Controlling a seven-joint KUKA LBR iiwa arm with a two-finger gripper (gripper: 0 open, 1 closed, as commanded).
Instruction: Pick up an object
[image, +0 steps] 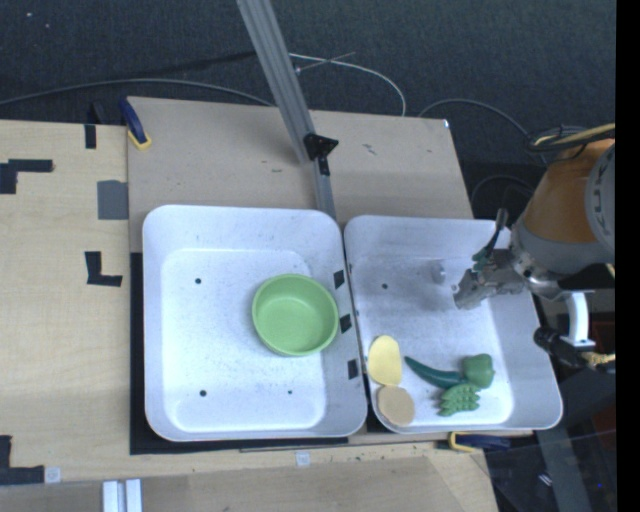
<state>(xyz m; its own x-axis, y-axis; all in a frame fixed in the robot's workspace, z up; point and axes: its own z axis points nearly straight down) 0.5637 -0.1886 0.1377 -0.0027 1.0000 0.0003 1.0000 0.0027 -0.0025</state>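
Observation:
My gripper (470, 293) hangs over the right part of the right bin (400, 240), its dark fingers pointing down and left with nothing visible between them. Below it, near the bin's front, lie a yellow oval piece (384, 360), a tan round piece (396, 405), a dark green curved pod (432, 372), a green rounded vegetable (479, 369) and a green bumpy toy (459, 399). A green bowl (294, 314) sits in the left bin (190, 240), well away from the gripper.
A grey pole (285, 85) slants down from the top to the gap between the bins. The wooden bench (60, 300) extends to the left. Cables lie behind the bench.

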